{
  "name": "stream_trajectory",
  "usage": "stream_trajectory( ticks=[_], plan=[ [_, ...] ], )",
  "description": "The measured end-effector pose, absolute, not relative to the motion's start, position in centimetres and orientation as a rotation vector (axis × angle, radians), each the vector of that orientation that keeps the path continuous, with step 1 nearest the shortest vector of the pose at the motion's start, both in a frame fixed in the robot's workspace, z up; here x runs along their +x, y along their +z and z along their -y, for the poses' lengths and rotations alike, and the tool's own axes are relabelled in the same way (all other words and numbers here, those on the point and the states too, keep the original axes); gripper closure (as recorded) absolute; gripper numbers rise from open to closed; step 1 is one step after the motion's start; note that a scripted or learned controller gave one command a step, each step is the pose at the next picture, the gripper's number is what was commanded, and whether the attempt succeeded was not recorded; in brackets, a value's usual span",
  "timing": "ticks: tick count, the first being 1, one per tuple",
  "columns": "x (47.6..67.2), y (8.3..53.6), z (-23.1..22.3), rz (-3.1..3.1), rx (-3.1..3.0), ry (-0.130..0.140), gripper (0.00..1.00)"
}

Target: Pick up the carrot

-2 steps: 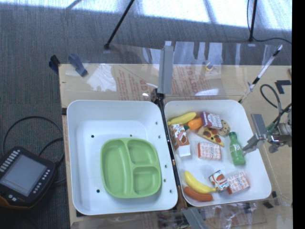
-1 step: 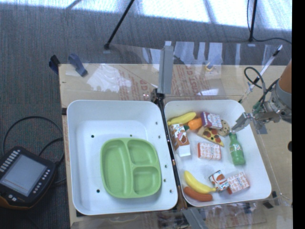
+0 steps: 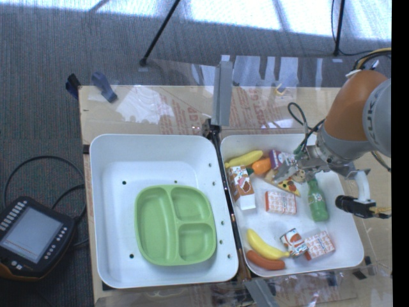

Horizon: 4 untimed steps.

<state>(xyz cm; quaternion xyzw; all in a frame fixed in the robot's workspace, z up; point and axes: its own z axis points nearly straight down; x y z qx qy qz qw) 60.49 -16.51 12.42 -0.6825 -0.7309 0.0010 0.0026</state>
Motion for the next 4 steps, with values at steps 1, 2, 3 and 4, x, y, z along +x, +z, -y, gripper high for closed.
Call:
stream_trajectory(
  ticks=[1,2,3,4],
  plan=[
    [64.7,9.0,16.9,2.26,-2.185,-0.005,0.0],
    [64.1,8.9,14.8,1.664,-2.654,0.021,0.0],
    [64.1,9.7,14.6,1.671,-2.649,0.024,1.0],
    [62.1,23.5,15.7,1.674,-2.657,0.003,1.0]
  ],
)
